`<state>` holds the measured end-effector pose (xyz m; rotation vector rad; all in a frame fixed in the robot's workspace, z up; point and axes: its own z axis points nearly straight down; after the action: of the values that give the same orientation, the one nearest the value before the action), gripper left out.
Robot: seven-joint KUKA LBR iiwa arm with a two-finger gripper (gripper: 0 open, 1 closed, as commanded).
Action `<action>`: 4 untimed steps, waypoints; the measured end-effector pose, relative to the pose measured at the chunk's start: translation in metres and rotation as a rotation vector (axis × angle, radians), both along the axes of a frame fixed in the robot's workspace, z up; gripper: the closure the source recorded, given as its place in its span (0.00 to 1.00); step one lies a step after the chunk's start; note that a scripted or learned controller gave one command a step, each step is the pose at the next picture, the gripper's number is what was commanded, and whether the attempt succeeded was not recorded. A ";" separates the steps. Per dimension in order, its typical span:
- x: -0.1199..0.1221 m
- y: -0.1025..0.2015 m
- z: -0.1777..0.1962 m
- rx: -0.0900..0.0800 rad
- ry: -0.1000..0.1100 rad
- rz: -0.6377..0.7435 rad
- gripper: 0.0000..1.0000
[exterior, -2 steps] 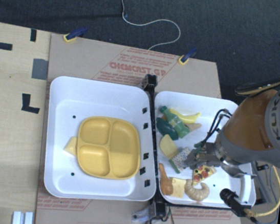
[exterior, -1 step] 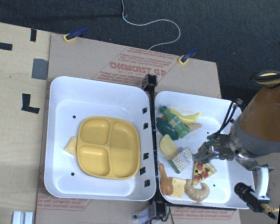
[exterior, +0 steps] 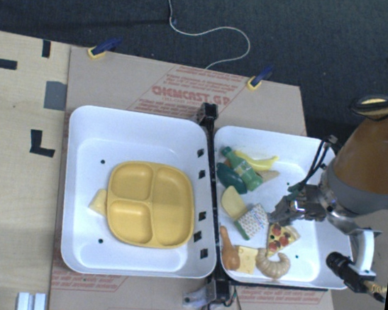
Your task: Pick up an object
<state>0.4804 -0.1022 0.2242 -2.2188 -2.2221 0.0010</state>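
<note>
The grey arm with its orange band (exterior: 374,158) reaches in over the right edge of the right shallow white plastic bin (exterior: 307,270), and its dark two-finger gripper (exterior: 288,209) hangs low over the middle of that bin, just above the toy pizza slice; whether it is spread or pressed together I cannot tell, and nothing can be seen held in it. The left shallow white plastic bin (exterior: 81,171) carries a yellow divided plastic plate (exterior: 151,204) at its centre with a pale yellow wedge (exterior: 97,201) tucked under the plate's left rim, well apart from the arm. The reachable things crowd the left half of the right bin: a yellow toy banana (exterior: 258,160) and a green toy bottle (exterior: 238,171) near the far left corner, a pale yellow rounded piece (exterior: 232,202) and a green-and-white checked packet (exterior: 252,221) at the middle, then an orange toy carrot (exterior: 228,247), a yellow cheese square (exterior: 244,258) and a tan curled shrimp (exterior: 274,264) along the near edge. The red-topped toy pizza slice (exterior: 282,236) lies just beside the gripper and looks the likeliest target. It is flat, so a good grasp would probably mean coming straight down, straddling its narrow width and closing low against the bin floor, keeping clear of the packet and shrimp touching or nearly touching it.
</note>
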 end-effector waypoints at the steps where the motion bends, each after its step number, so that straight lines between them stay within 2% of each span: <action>1: 0.046 0.010 0.006 -0.001 -0.003 0.003 1.00; 2: 0.072 0.035 -0.006 -0.001 0.000 0.002 1.00; 3: 0.073 0.025 0.010 0.000 0.000 0.000 1.00; 4: 0.074 0.033 0.005 -0.001 0.002 -0.001 1.00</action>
<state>0.5542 -0.0693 0.2295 -2.2195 -2.2213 0.0043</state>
